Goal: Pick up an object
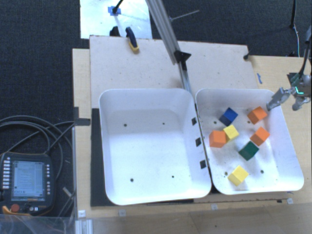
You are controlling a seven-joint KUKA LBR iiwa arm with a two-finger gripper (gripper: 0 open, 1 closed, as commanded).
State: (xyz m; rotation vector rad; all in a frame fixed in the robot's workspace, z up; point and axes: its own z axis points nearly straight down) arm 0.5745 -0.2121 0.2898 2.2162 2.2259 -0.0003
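Observation:
The right bin (287,150) holds several small blocks. An orange block (257,114) lies near its far right wall, with a blue block (228,116) to its left. Around the middle are a yellow block (231,132), a second orange block (218,139), a third orange block (260,135) and a green block (248,151). Another yellow block (238,175) lies near the front. My gripper (274,101) reaches in from the right edge, above the bin's far right corner, just up and right of the first orange block. Nothing hangs from it.
The left bin (146,145) stands beside the right one, sharing a divider with black clips. A slanted metal pole (163,26) crosses the board behind the bins. A teach pendant (27,182) with cables lies at the lower left.

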